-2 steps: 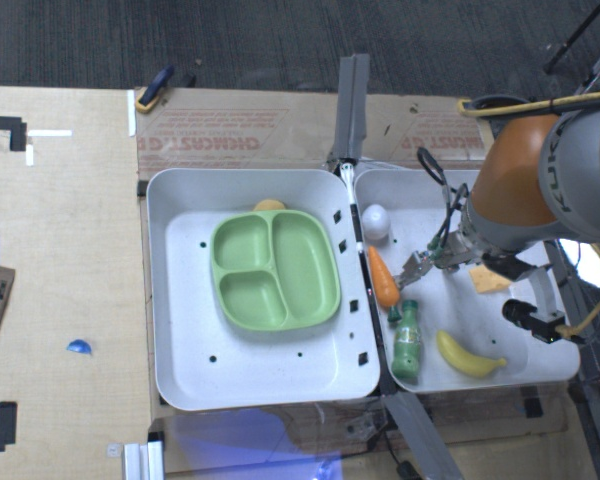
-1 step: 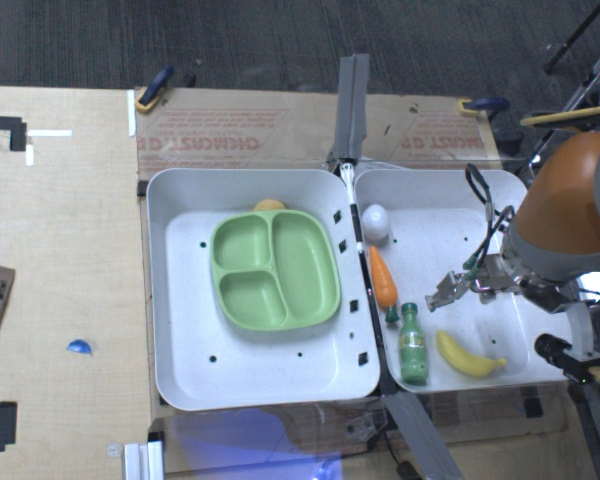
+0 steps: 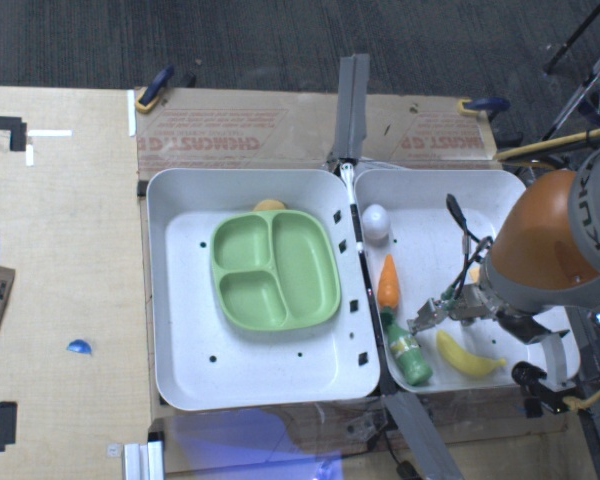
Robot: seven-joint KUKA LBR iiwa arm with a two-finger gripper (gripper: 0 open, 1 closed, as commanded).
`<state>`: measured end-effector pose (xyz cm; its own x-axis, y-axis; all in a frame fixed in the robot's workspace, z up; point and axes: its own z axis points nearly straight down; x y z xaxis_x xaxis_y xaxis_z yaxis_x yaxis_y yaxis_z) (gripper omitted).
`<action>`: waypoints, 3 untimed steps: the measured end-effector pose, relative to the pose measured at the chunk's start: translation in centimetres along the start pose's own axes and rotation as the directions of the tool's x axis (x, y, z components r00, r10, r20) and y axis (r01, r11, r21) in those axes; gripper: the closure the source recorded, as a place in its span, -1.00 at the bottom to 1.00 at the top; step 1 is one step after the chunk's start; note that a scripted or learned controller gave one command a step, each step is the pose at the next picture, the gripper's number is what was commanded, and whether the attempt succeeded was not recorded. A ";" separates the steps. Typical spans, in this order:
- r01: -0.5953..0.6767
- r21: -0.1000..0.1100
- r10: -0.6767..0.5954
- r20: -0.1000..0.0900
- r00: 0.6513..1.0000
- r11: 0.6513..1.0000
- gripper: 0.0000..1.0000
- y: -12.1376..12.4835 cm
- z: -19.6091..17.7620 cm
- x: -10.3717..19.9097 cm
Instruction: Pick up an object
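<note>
**Gripper low in the right bin, grip unreadable**

While the grey arm's orange band (image 3: 545, 233) hides much of the shallow white right bin (image 3: 430, 183), the gripper (image 3: 442, 311) sits just above the yellow banana (image 3: 467, 356); whether it is wide or narrow cannot be told. Left of the banana lie a green bottle (image 3: 408, 352), an orange carrot (image 3: 388, 281) and a white egg-like ball (image 3: 375, 222).

My right bin (image 3: 500, 183) is open at its middle; carrot (image 3: 388, 281), green bottle (image 3: 408, 353) and banana (image 3: 467, 356) crowd its left wall and front.
</note>
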<state>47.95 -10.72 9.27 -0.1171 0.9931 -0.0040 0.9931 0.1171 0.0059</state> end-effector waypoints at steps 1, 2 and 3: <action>-0.227 0.007 0.227 -0.001 0.974 0.974 -1.00 0.4 -9.8 3.8; -0.309 0.011 0.309 -0.001 0.951 0.951 -1.00 -0.1 -3.2 1.2; -0.181 0.009 0.181 -0.002 0.984 0.983 -1.00 5.1 0.2 -0.6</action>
<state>53.12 -10.70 9.08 0.0645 0.9979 -0.0009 0.9979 -0.0645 -0.0022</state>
